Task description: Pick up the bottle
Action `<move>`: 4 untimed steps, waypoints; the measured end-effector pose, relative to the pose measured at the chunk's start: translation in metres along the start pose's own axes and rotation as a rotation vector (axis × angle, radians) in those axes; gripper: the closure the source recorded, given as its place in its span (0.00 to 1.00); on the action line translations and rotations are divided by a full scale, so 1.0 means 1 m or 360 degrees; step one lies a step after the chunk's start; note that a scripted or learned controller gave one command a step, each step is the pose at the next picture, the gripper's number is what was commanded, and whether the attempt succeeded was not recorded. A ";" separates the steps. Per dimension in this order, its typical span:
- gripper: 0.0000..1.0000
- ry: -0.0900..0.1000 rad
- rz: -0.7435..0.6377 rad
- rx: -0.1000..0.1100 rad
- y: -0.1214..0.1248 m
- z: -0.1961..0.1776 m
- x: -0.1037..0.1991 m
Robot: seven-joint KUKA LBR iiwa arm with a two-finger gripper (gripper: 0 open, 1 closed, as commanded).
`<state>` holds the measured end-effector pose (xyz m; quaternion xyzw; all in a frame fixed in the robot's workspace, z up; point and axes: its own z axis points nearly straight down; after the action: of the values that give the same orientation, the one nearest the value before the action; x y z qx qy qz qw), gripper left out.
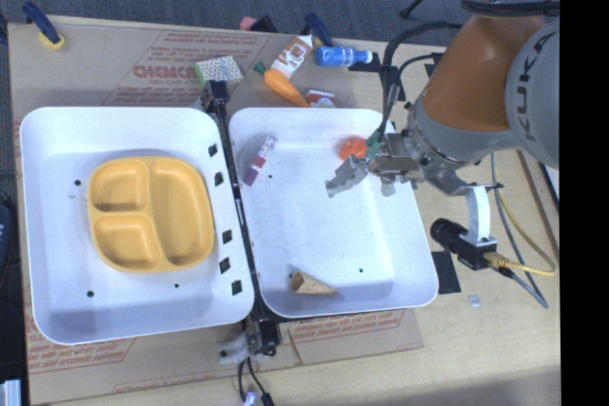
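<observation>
A small bottle with a purple body and a white end lies on its side in the right bin, near the upper left corner. My gripper hangs over the bin's upper right part, well to the right of that bottle and apart from it. A small orange-red object sits just above the gripper, right next to it. The arm's grey wrist and orange band reach in from the right over the bin's edge.
A tan wedge lies near the right bin's front wall. The left bin holds a yellow divided plate. Behind the bins on the cardboard lie a white-and-orange bottle, a blue bottle and a carrot.
</observation>
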<state>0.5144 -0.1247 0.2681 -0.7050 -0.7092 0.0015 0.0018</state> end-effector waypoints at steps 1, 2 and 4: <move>1.00 0.0001 -0.0008 0.0004 0.000 -0.010 0.000; 1.00 0.0002 0.0301 0.0004 -0.039 0.117 -0.044; 1.00 0.0003 0.0620 0.0003 -0.038 0.077 0.086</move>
<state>0.4760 -0.0388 0.1910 -0.8290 -0.5592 0.0018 0.0028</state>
